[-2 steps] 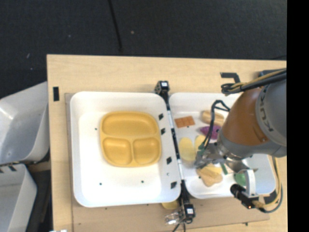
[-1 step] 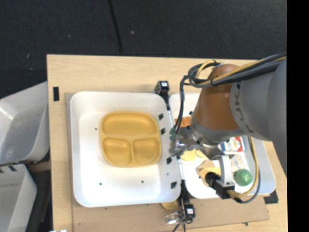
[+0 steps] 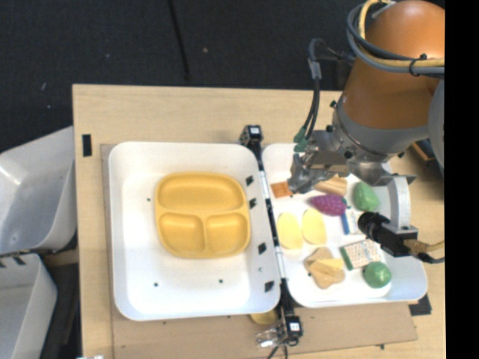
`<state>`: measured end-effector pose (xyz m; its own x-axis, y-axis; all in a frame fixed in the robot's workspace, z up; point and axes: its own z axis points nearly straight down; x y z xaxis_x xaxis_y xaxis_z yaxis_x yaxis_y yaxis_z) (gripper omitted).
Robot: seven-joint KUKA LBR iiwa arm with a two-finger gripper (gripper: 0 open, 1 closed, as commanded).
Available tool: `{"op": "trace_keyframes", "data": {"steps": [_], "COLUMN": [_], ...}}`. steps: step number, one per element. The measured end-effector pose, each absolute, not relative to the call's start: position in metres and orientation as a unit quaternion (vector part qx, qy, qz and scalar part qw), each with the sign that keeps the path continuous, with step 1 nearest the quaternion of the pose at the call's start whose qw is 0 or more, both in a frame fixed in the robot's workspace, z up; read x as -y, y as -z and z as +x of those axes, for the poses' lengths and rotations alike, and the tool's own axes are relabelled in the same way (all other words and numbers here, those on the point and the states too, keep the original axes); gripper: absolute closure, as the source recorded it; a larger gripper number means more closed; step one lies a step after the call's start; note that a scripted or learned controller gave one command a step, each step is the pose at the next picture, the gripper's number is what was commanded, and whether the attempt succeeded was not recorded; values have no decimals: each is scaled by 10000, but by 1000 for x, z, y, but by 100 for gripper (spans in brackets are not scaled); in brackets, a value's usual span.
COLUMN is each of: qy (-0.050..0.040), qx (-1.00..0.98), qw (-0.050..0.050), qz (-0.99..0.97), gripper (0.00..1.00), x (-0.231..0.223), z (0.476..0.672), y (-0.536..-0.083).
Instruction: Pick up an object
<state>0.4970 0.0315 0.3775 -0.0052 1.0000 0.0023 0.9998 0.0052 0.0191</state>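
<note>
1. Seemingly, nothing was lifted yet: the claw (image 3: 308, 176) hung low over the right bin (image 3: 408, 286), near the purple piece (image 3: 328, 204).
2. Whether it was clenched or released, I cannot tell.
3. Grasping and lifting remained.

Two shallow white bins side by side: left bin (image 3: 127, 223), right bin (image 3: 408, 286). One yellow divided tray (image 3: 202, 214) with three compartments in the left. In the right: two pale yellow pieces (image 3: 290, 230) (image 3: 314, 226), two green items (image 3: 366, 197) (image 3: 376, 274), one purple item (image 3: 328, 204), one tan chunk (image 3: 325, 268), one small orange block (image 3: 281, 191), one gridded card (image 3: 361, 253).
</note>
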Motion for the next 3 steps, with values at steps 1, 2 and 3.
{"op": "trace_keyframes", "data": {"steps": [1, 2, 3], "qy": [-86, 78, 2], "qx": [-7108, -7067, -7103], "qw": [46, -36, 11], "qz": [7033, 7075, 7039], "gripper": [100, 100, 100], "x": [-116, -101, -101], "z": [506, 514, 516], "y": [-519, -350, -370]}}
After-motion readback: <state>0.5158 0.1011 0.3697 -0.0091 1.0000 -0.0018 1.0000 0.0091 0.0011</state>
